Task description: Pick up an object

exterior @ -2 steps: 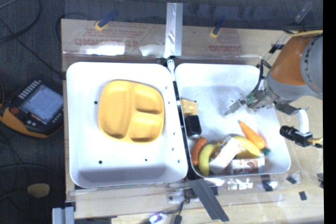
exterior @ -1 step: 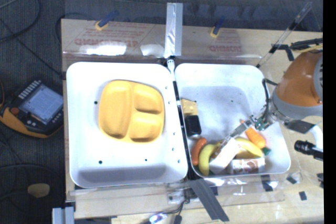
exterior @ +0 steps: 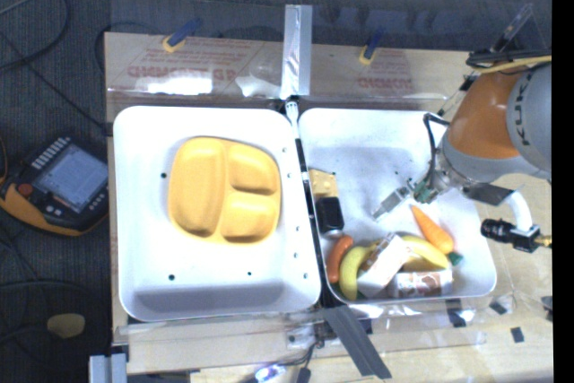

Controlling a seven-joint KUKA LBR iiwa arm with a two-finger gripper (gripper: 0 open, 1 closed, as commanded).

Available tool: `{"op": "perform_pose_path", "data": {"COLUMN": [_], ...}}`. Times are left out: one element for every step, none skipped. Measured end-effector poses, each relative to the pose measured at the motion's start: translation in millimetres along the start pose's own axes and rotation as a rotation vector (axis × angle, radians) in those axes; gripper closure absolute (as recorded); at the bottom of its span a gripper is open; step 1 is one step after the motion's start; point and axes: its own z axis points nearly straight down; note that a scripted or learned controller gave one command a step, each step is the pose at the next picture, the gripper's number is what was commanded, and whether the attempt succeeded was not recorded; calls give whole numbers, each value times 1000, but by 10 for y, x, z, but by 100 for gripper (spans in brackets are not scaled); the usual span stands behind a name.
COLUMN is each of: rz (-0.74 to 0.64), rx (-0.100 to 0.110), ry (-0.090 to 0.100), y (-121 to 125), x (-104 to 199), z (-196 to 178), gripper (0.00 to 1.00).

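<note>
Your claw (exterior: 405, 193) hangs low in the right bin (exterior: 359, 134); can't tell if it's clenched or released, nothing seen between the fingers. Nearest pick: the carrot (exterior: 432, 229), just beside the claw toward the bin's front-right, long axis running diagonally away. Banana (exterior: 352, 267) and box (exterior: 386, 260) lie further front.

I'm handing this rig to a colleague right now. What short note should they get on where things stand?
Gripper: low in the right bin, above the pile; nothing seen held.
Objects: carrot, banana, white carton and a small black item sit along the right bin's near side. Yellow divided tray lies in the left bin.
Done: no pick yet.
Left: grasp one object and lift it.
</note>
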Motion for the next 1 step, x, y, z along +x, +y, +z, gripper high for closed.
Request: {"op": "perform_pose_path", "data": {"rz": [-212], "rx": [13], "ry": [6], "y": [896], "x": [-506], "z": [29], "gripper": [0]}}
